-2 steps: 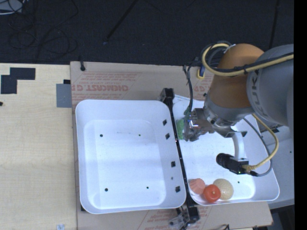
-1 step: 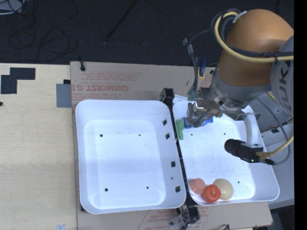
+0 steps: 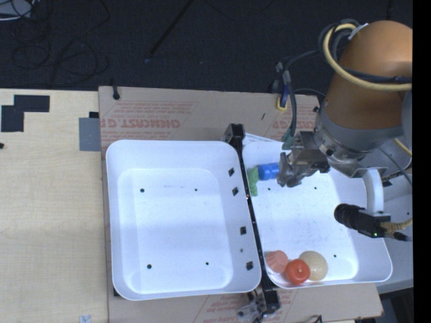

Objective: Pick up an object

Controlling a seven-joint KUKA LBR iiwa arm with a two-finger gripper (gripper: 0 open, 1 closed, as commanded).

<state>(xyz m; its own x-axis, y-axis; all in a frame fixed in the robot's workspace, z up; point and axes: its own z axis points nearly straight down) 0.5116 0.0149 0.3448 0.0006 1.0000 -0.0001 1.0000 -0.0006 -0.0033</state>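
Note:
My gripper [image 3: 291, 177] hangs low over the back left part of the right bin [image 3: 350, 210]. A blue object [image 3: 268, 171] lies just to its left, touching or nearly touching it. Beside that, against the bin's left wall, lies a green object [image 3: 252, 181]. In the bin's front left corner sit a pink piece [image 3: 276, 260], a red round object [image 3: 297, 271] and a cream round object [image 3: 314, 265], close together. The grey arm with its orange band comes in from the upper right and hides the bin's back right corner.
The left bin [image 3: 135, 227] stands beside the right one, with a black divider [image 3: 246, 207] between them. A black cylindrical part [image 3: 360, 221] of the arm's fittings reaches over the right bin's right side. Cardboard lies under both bins.

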